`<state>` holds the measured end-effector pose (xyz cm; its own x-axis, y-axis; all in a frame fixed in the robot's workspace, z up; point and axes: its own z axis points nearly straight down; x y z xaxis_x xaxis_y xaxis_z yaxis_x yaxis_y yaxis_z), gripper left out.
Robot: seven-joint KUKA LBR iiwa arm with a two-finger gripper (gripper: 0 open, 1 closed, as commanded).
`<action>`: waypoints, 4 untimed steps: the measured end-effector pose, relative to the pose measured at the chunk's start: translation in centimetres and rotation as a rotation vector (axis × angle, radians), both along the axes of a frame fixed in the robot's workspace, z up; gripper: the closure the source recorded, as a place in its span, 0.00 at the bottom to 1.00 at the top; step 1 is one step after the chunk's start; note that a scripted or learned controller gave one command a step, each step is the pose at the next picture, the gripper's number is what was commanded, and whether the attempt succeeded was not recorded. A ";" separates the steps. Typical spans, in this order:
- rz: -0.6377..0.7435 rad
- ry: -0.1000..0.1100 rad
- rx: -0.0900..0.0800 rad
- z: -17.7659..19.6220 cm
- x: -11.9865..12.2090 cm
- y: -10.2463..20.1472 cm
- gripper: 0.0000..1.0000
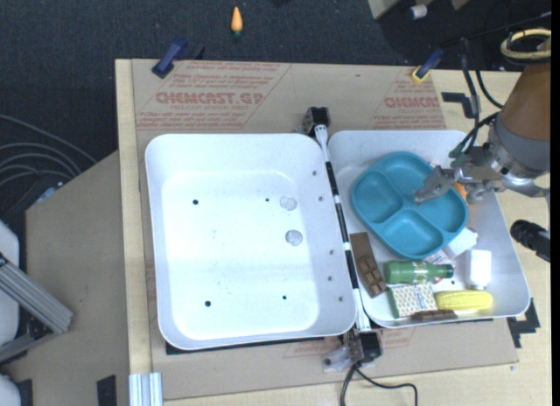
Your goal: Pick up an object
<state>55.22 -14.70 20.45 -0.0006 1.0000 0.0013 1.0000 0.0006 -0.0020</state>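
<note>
The left bin carries just two small pale discs near its middle. Across the hinge, the right bin holds the pickable clutter. A blue divided tray lies at its centre. A brown bar sits at seven o'clock from it. A green bottle, a patterned packet and a yellow piece crowd the six o'clock edge, and a white block lies at five. The gripper reaches in from three o'clock. Its fingers hang over the tray's right rim, probably lined up to pinch that raised edge. Whether they are parted or closed I cannot tell.
</note>
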 end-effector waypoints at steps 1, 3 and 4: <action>0.000 -0.003 -0.001 -10.7 5.4 -2.3 0.00; 0.003 -0.007 -0.004 -10.8 10.9 -5.4 1.00; 0.000 -0.001 0.000 -4.0 8.5 4.5 1.00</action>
<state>63.72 -10.21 16.49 -0.0011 1.0000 0.0018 1.0000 0.0011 -0.0013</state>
